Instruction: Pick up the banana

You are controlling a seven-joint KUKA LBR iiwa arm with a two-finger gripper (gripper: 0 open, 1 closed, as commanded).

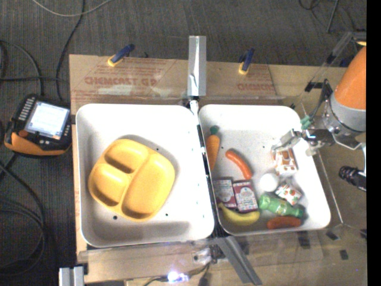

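The task stood at the approach step: the banana [239,214] lay untouched on the floor of the right-hand bin [250,117], at its near edge, partly tucked under two small red cartons [234,194] that sat just above it. The gripper [293,140] hovered above the far-right part of that bin, well apart from the banana, near a small white-and-orange carton [286,159]; nothing showed between its jaws, and whether they stood apart or together could not be told from this vantage. Judged from this layout, the next move called for travel toward the near-left corner of the right-hand bin, then a descent with the jaws set across the banana's narrow width. The green bottle [280,207] lay just right of the banana's tip and a red pepper-like item [284,222] sat beyond that, so clearance looked tight; the cartons overlapping the upper side of the fruit could obstruct a clean closing. A carrot [212,148] and an orange sausage-shaped item [239,162] lay farther up the same bin, clear of the path. The left-hand bin [89,219] held a yellow divided tray [132,178]. Faint red lettering ran across the cardboard [119,79] behind the bins on the surface, but was too washed out to read; the printing on the cartons was likewise too small to make out.
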